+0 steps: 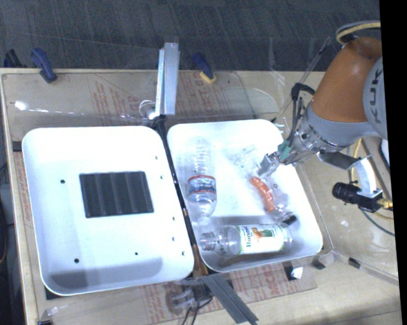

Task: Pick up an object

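The right bin [188,142] holds three things. A clear water bottle with a red and blue label [201,183] lies lengthwise along its left side. A second clear bottle with a green and white label [254,239] lies across the front. A clear plastic packet with orange contents [265,192] rests at the right, stretching from the middle toward the front right corner. My gripper [271,162] hangs over the right part of this bin, just above the upper end of the packet, with nothing visibly held.
The left bin [46,155] has a dark ribbed rectangle [116,193] on its floor. A metal bar [167,77] stands upright behind the divide between the bins. Blue clamps [42,64] sit on the bench's back edge. Cables and a black fitting [351,193] lie to the right.
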{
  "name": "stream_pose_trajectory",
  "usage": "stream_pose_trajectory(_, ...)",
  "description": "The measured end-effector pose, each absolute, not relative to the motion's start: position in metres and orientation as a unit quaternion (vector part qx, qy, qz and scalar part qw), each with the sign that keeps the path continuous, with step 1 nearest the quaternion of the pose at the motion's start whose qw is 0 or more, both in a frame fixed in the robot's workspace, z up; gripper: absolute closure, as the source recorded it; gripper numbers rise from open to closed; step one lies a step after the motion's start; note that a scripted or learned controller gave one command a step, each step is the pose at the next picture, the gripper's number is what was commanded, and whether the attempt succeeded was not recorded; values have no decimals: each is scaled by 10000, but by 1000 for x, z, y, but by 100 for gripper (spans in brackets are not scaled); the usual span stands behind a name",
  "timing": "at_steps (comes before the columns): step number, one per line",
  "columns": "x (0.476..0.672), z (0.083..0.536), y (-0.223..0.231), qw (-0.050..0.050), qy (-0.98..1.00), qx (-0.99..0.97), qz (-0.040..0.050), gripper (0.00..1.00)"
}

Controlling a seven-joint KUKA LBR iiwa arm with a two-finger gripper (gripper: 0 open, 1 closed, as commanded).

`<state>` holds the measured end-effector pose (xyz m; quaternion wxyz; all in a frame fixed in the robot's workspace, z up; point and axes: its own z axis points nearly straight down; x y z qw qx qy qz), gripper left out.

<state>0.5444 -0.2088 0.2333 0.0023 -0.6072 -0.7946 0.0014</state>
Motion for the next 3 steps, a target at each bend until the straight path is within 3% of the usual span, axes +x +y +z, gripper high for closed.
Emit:
stream_pose_trajectory(1,544,233,-209,22,-7946,-6072,16,0)
stream_pose_trajectory(3,562,196,-208,22,-8148,-5798,9,0)
